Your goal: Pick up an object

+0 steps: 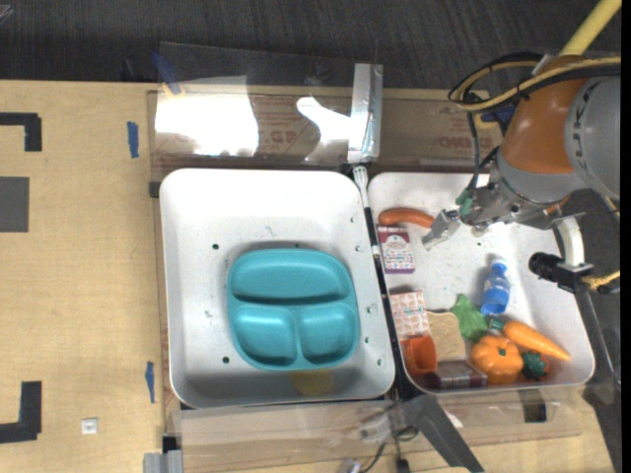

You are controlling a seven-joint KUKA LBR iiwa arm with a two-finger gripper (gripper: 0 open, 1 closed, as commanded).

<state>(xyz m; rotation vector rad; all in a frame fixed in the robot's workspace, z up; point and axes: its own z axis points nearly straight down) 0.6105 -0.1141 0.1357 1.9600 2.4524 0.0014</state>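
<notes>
The right bin (577, 264) holds several small items. An orange-red sausage (404, 217) lies at its far left, with a small pink-and-white carton (396, 250) just in front of it. A blue bottle (496, 288) stands near the middle. Toward the front are a green leafy piece (469, 314), an orange pumpkin (496, 357), a carrot (537, 339), a red cup (421, 354) and a patterned packet (407, 312). My gripper (455, 220) hangs over the bin's far part, just right of the sausage, with white bin floor showing beneath it.
The left bin (187, 215) carries a teal divided tray (291, 306). A clear plastic sheet and a metal bracket (365, 111) stand behind the bins. Black and yellow cables (493, 77) loop above the orange wrist band (540, 131).
</notes>
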